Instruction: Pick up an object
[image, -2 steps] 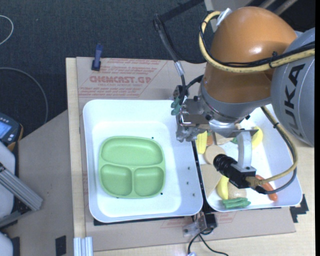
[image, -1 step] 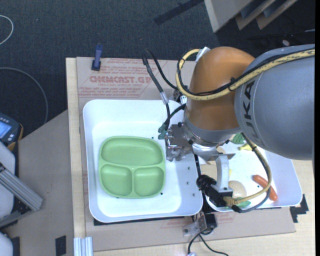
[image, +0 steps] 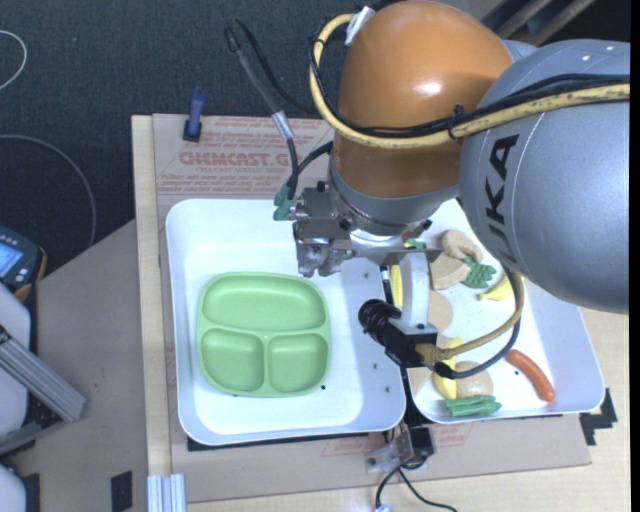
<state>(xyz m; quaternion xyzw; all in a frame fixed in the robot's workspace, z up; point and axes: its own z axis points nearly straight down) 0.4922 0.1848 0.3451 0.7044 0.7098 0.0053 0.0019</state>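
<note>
Pincer (image: 318, 255) above the left bin (image: 185, 300), beside green tray (image: 264, 333); I cannot tell its state. I'd centre over one toy before descending.

A robotics lab or test cell. A large grey and orange industrial robot arm (image: 440, 130) with exposed yellow cabling (image: 330, 110) reaches over a worktop (image: 160, 200) still covered in brown protective paper printed "Chemcast". Two white bins (image: 190, 300) hold toy plastic food (image: 530, 375). Loose wires trail across dark carpet (image: 80, 80).
</note>
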